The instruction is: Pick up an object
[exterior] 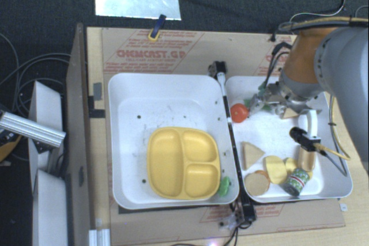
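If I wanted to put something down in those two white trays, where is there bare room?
Left bin: bare floor behind and left of the yellow divided plate. Right bin: a bare strip between the red ball and the food pieces; its front is crowded.

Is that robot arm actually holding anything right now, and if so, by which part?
It cannot be told. The gripper sits low in the right bin, just beside a red tomato-like object, but nothing shows clearly between the jaws.

The grey arm (340,60) reaches in from the right, its pincer (259,99) lowered, pointing left.
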`<state>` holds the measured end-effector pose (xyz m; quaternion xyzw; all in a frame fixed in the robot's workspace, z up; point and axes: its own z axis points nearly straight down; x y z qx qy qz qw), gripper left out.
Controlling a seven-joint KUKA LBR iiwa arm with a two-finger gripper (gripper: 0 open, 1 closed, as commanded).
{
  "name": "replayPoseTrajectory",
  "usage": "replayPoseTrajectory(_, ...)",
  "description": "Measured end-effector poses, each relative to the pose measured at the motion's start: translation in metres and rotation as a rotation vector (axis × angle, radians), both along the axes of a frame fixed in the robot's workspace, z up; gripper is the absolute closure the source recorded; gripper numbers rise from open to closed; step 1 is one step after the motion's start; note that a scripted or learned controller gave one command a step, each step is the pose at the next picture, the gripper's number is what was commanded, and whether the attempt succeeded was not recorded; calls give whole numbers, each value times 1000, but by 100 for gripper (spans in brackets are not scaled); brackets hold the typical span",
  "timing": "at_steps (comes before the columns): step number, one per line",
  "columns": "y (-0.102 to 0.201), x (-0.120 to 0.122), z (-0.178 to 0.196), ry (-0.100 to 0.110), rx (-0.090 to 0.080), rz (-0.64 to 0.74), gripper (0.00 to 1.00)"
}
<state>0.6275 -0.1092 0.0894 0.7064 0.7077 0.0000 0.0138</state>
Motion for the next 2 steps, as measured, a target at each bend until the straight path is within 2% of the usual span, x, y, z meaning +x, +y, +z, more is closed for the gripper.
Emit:
replayPoseTrajectory(1,7,40,-1,17,7,-3,0)
replayPoseTrajectory(2,-55,-24,-2,14,17,-7,0)
